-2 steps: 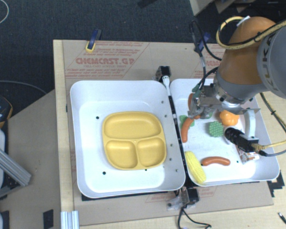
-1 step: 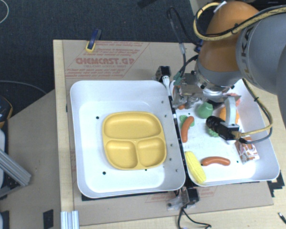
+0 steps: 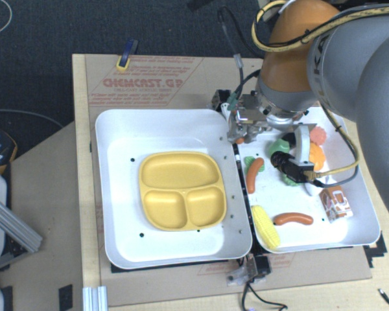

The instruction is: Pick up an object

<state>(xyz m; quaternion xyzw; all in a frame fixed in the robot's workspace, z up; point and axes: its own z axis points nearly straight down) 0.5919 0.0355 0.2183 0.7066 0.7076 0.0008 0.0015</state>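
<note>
My gripper [image 3: 246, 129]: over right bin [image 3: 366, 229] back-left corner, grip state indeterminable. Hot dog [image 3: 253, 173], corn [image 3: 264, 226], sausage [image 3: 293, 219] loose below, ready for picking.

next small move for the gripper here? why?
Probably a short descent onto the carrot-shaped toy. The gripper hangs over the right bin's near-left corner, just above that toy, with nothing seen between its fingers. The corn and sausage lie farther off; the yellow tray sits in the left bin.
</note>
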